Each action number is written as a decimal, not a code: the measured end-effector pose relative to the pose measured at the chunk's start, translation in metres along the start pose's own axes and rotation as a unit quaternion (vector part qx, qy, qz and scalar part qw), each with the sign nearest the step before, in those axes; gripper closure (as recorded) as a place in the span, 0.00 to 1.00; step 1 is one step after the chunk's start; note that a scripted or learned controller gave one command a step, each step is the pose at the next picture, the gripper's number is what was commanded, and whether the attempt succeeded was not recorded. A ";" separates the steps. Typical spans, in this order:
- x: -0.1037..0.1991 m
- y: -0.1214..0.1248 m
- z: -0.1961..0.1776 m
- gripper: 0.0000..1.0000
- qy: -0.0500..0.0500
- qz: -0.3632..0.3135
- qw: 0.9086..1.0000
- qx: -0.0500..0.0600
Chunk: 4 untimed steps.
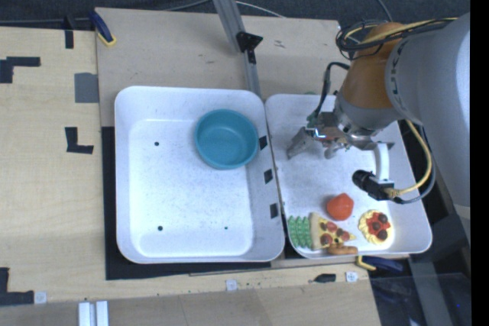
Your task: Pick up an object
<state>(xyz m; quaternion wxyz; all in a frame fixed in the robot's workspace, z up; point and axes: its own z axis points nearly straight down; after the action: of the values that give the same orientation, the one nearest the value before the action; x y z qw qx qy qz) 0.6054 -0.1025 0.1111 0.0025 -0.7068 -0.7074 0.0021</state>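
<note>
1 tomato [341,205] below end effector [315,143]

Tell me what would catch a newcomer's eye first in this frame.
The blue bowl stands out, sitting alone near the top right of the left bin. Next is the grey arm with its orange band, hanging over the right bin with its pincer open and holding nothing. Along that bin's near edge lie a red tomato, a pizza slice and a small round pizza.
</note>
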 end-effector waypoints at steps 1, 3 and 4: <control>0.000 0.000 0.022 0.00 -0.001 0.000 1.000 -0.003; 0.001 -0.001 -0.031 1.00 0.000 0.000 1.000 -0.005; 0.001 0.001 -0.073 1.00 0.000 0.000 1.000 -0.005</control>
<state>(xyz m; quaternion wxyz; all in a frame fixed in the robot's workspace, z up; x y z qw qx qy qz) 0.6067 -0.1012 0.1844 -0.0011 -0.7070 -0.7072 -0.0009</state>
